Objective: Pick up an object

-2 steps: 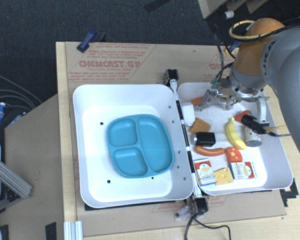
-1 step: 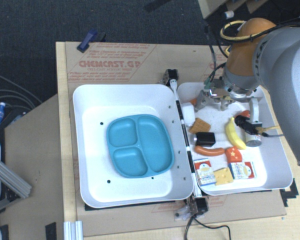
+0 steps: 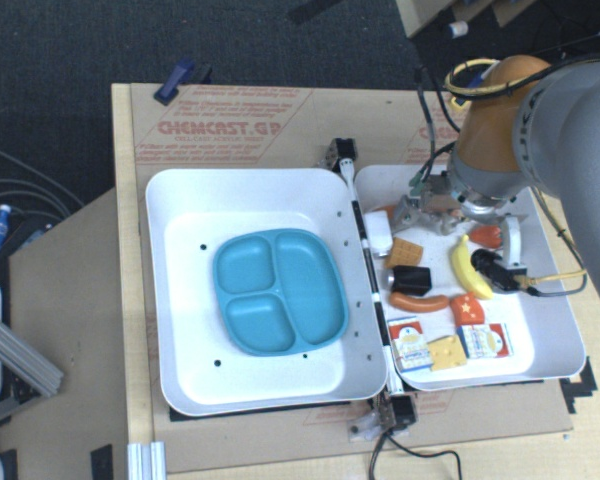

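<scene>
The right bin (image 3: 550,343) holds several small toy foods: a yellow banana (image 3: 468,267), a red sausage (image 3: 419,303), a tan cracker (image 3: 406,251), a black block (image 3: 410,279), a red piece with a star (image 3: 468,310), a cheese wedge (image 3: 445,351) and two small printed cartons (image 3: 410,343) (image 3: 485,340). My gripper (image 3: 432,211) is low over the back of this bin, just behind the cracker and left of the banana. The grey wrist and orange band cover its fingers from above.
A blue divided plate (image 3: 280,290) lies in the left bin (image 3: 180,228). The arm's grey body (image 3: 570,128) fills the space over the right bin's far right corner. A red object (image 3: 486,236) peeks out beside the wrist. Cables trail at the right.
</scene>
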You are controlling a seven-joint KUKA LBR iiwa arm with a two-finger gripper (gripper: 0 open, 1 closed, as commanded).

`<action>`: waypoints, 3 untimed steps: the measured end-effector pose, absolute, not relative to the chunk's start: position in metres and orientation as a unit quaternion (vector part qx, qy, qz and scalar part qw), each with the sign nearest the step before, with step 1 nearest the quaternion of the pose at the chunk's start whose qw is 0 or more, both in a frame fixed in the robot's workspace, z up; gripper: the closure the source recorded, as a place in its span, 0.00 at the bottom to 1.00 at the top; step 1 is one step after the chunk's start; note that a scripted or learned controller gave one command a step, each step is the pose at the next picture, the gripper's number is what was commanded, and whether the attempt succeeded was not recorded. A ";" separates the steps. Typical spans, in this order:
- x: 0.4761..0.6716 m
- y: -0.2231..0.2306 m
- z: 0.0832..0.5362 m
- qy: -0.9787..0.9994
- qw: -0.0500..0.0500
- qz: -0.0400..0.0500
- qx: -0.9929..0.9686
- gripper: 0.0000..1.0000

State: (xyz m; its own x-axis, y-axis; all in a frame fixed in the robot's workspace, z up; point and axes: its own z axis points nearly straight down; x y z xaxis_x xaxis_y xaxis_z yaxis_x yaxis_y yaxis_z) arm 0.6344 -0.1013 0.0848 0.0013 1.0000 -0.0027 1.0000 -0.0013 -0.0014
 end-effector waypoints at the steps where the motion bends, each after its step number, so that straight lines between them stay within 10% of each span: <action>1: 0.635 -0.100 0.095 0.706 0.000 0.000 0.708 1.00; 2: 0.635 -0.101 0.095 0.706 0.001 -0.001 0.708 0.00; 3: 0.663 -0.100 0.086 0.707 -0.004 -0.009 0.707 0.00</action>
